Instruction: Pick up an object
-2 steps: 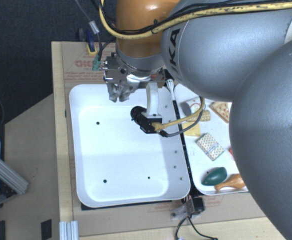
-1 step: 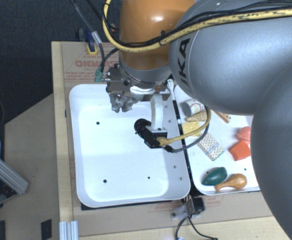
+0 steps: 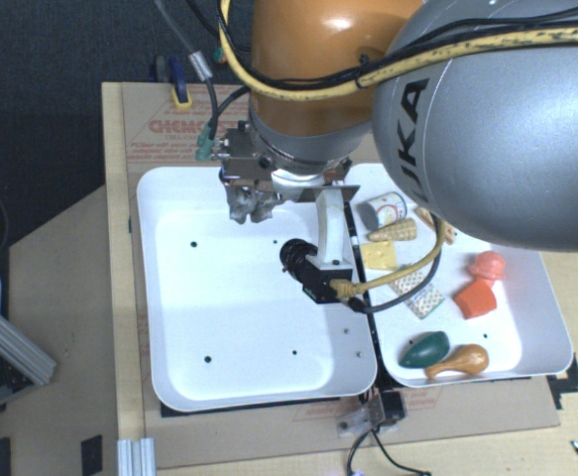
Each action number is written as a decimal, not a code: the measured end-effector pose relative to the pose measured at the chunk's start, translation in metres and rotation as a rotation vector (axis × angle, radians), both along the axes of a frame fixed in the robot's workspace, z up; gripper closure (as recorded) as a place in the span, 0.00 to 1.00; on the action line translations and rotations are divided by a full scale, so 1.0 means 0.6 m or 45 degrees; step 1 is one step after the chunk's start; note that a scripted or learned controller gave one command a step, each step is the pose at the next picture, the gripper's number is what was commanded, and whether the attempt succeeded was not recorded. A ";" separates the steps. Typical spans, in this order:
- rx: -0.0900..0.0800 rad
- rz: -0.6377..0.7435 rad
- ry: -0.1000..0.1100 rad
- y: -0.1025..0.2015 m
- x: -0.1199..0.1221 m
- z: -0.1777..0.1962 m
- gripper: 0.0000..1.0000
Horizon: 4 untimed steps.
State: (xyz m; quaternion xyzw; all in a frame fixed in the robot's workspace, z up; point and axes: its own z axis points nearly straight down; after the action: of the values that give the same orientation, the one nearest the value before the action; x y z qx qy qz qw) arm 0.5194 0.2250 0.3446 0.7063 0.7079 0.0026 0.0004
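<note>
Looming closest to the lens, the grey arm [image 3: 497, 117] and its orange band [image 3: 328, 28] fill the upper right, wrapped with yellow and black cables. Below the band, the gripper [image 3: 253, 206] hangs over the far edge of the left bin [image 3: 249, 365]; its short metal fingers appear close together with nothing between them, though the angle makes their exact state impossible to tell. A black cable fitting [image 3: 308, 271] sits near the divide between the two white bins. All the loose objects lie in the right bin [image 3: 546, 345], apart from the gripper: a dark green rounded piece [image 3: 425, 347] touching a tan pear-shaped piece [image 3: 459, 361] at the near edge, an orange block [image 3: 477, 298] just beside a pinkish lump [image 3: 486, 265], a yellow square [image 3: 378, 256], a tan ridged piece [image 3: 393, 232], a checkered piece [image 3: 425, 300], and a small white item [image 3: 388, 208] farthest back.
</note>
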 end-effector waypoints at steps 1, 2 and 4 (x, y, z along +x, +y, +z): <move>-0.005 -0.001 0.012 -0.001 -0.071 -0.027 1.00; -0.002 -0.003 0.002 -0.022 -0.067 0.008 1.00; -0.006 -0.004 0.011 -0.001 -0.068 0.046 1.00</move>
State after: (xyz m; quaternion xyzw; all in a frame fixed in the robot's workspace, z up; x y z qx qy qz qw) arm 0.4787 0.2246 0.3720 0.7073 0.7069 -0.0022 -0.0010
